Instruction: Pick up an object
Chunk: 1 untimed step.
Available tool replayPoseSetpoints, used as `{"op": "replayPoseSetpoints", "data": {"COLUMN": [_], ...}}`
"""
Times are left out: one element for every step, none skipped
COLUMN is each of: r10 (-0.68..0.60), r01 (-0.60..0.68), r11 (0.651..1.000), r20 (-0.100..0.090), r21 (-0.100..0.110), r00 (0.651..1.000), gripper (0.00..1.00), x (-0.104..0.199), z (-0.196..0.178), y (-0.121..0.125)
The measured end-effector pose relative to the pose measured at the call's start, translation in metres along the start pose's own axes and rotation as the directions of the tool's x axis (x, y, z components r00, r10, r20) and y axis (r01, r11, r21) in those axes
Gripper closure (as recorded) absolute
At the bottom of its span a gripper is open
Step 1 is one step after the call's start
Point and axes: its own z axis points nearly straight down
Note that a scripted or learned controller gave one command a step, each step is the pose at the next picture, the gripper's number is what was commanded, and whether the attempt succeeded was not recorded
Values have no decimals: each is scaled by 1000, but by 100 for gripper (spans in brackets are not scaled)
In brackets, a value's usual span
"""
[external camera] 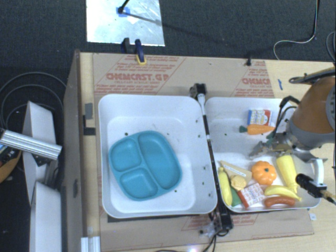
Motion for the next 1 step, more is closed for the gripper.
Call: {"op": "replayPoseSetpoints", "data": {"r10": [-1], "r01": [1], "r11": [1000], "r20": [1], "r21": [-2], "r00": [1000], "gripper": [0], "x": [24], "z": [-3], "y": [-54]}}
